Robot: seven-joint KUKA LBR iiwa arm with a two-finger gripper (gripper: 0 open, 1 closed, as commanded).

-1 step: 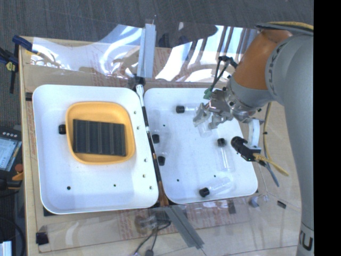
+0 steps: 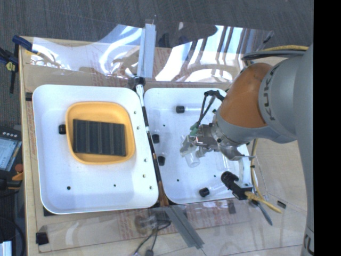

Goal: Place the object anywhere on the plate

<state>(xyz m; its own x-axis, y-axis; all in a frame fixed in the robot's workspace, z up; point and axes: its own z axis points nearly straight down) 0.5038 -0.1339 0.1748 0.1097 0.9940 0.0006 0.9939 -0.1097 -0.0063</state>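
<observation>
The gripper [image 2: 193, 145] hangs over the right bin [image 2: 170, 185]; I cannot tell its state. The yellow plate [image 2: 98, 111] sits in the left bin [image 2: 53, 191].

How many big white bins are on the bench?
2. The left bin holds the yellow plate. The right bin sits right beside it, under the arm's tool.

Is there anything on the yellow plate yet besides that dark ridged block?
No. The yellow plate in the left bin carries just the dark ridged block; the tool is over the right bin.
</observation>
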